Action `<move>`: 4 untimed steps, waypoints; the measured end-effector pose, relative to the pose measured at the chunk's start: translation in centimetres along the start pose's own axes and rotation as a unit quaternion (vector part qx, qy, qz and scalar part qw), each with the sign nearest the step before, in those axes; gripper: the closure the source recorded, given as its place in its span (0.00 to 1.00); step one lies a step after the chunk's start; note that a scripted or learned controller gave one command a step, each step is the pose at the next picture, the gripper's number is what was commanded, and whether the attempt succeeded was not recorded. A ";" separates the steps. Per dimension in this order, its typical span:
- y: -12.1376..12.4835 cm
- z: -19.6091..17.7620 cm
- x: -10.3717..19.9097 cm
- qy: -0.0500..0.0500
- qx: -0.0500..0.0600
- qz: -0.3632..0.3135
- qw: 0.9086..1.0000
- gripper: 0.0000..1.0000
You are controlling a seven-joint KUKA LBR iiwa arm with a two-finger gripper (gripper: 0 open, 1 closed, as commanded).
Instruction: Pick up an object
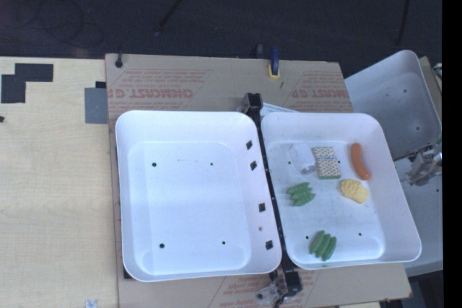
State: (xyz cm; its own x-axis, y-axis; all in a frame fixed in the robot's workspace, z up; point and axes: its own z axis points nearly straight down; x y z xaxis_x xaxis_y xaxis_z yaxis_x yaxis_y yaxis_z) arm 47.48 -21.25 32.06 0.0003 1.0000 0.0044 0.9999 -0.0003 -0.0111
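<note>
The right white bin point(393, 245) holds several small objects. An orange sausage-shaped piece point(359, 161) lies near its far right side. Just below that is a yellow lumpy piece point(354, 190). A small patterned block point(326, 162) lies left of the orange piece, with a pale clear item point(302, 159) touching its left side. A green pod-like piece point(301, 193) lies in the middle, and a second, darker green one point(323, 244) sits near the front wall.
The left white bin point(137, 133) adjoins the right one along a black-clipped seam point(261, 184). Both rest on brown cardboard point(180, 86). A grey metal plate point(393, 94) and a small metal fitting point(424, 166) lie at the right.
</note>
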 end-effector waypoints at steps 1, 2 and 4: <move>1.0 -13.3 -0.1 -0.005 -0.011 -0.001 1.000 1.00; 0.0 7.1 0.0 0.001 0.002 0.000 1.000 1.00; 0.0 6.1 0.0 0.000 -0.001 0.000 1.000 1.00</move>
